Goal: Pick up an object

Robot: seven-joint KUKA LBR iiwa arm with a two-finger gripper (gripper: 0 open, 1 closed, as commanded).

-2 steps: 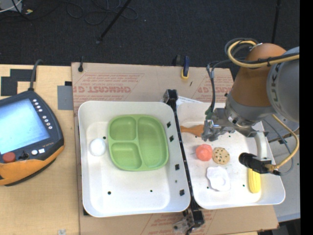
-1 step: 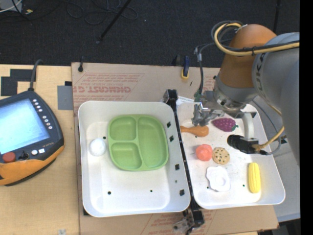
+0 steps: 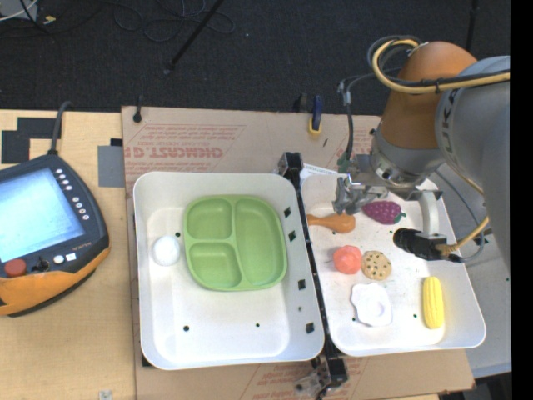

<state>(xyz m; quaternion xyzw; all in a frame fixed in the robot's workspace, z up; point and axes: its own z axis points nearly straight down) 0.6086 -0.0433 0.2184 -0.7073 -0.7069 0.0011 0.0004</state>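
Right bin (image 3: 466, 323), near its far edge: hand (image 3: 348, 197) over drumstick (image 3: 331, 221), grip unclear.

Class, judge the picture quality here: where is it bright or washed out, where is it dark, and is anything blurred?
Camera view: both white bins evenly lit and bright; the pendant screen glares pale; the floor behind falls dark; the claw looks slightly soft against the sharper corn.

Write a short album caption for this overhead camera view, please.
Robot arm's end effector hovers over toy food in the right bin, above a chicken drumstick; a green divided plate sits left.
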